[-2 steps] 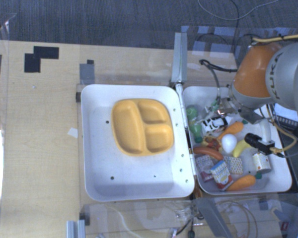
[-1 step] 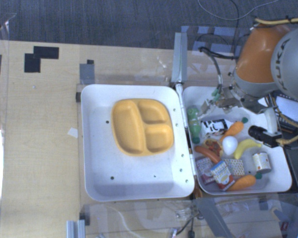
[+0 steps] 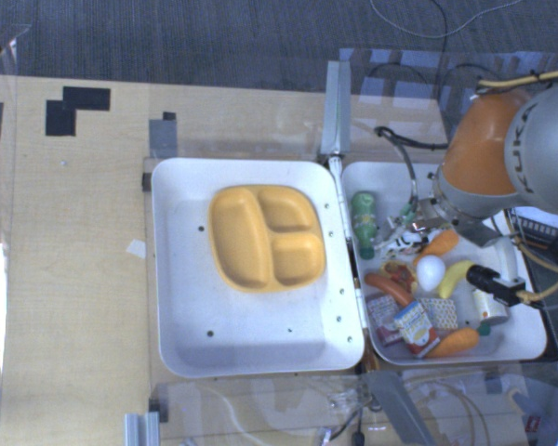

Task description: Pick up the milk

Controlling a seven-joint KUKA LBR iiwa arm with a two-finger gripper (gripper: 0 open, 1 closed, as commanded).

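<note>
The milk (image 3: pixel 403 242), a small carton with black and white cow patches, lies in the right bin (image 3: pixel 530 342) near its middle left. Beside it on the left stands a green bottle (image 3: pixel 364 216). My gripper (image 3: pixel 417 219) hangs low over the bin, just above and to the right of the milk, under the grey arm with its orange band (image 3: pixel 484 151). The arm's wrist hides the gripper's tips, and I cannot tell whether they touch the carton.
Around the milk lie an orange carrot (image 3: pixel 441 242), a white egg (image 3: pixel 431 272), a banana (image 3: pixel 454 278), a sausage (image 3: pixel 388 286), small packets (image 3: pixel 414 321) and another carrot (image 3: pixel 456 342). The left bin (image 3: pixel 186 342) holds a yellow divided plate (image 3: pixel 265 237).
</note>
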